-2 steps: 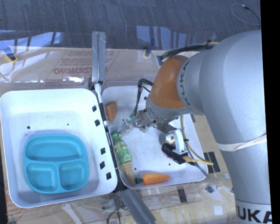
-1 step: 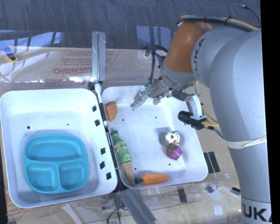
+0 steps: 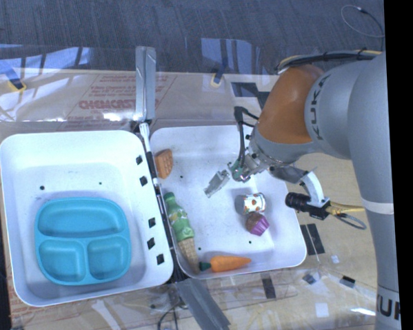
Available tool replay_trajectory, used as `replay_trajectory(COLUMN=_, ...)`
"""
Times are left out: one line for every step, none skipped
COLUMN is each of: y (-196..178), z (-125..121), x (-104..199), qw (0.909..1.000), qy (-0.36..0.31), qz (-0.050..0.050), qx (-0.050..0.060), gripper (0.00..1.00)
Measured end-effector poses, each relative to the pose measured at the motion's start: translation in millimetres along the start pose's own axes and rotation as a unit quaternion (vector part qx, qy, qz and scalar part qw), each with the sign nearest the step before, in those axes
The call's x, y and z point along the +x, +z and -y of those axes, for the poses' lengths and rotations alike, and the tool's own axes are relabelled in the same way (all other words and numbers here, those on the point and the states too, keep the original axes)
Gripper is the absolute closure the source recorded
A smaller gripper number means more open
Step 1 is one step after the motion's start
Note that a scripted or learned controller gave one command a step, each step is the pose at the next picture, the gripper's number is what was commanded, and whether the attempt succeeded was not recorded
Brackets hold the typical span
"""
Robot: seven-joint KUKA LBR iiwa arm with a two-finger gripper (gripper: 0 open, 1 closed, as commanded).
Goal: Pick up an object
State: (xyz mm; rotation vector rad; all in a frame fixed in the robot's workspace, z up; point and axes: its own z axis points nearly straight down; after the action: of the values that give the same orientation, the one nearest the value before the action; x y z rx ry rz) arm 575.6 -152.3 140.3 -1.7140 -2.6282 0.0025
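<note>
The arm [image 3: 342, 112] fills the right side of the frame, grey with an orange band, and it bends down over the right bin [image 3: 191, 137], so that its wrist comes above the toys from the side. The left bin [image 3: 26, 156] takes the left half of the frame and it holds a blue tray [image 3: 82, 238] with three compartments; this tray lies flat in the lower part and seems to wait there only as a place for things.

In the right bin the things to pick lie spread apart. An orange carrot [image 3: 229, 262] rests along the lower wall, a green bottle-shaped toy [image 3: 177, 221] and a cone [image 3: 188, 253] lie along the left wall, and a brown piece [image 3: 164, 162] is in the upper left corner. A small round can [image 3: 253, 204] and a purple thing [image 3: 257, 225] sit close together at the middle right.

The gripper [image 3: 218, 183] hangs over the middle of the right bin, up and left of the can. Nothing is between its fingers that I can see, and whether they are spread or closed I cannot tell.
</note>
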Motion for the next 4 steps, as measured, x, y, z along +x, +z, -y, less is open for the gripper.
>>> replay_trajectory(y=36, z=77, x=-15, qw=0.9999, qy=-0.015, qz=0.0, qx=0.0, gripper=0.0)
replay_trajectory(y=26, z=75, x=-15, qw=0.9998, qy=-0.018, qz=0.001, qx=-0.001, gripper=1.0)
replay_trajectory(y=-50, z=88, x=18, qw=0.9622, qy=-0.272, qz=0.003, qx=-0.002, gripper=1.0)
replay_trajectory(y=-65, z=58, x=60, qw=0.9863, qy=-0.165, qz=0.003, qx=-0.002, gripper=1.0)
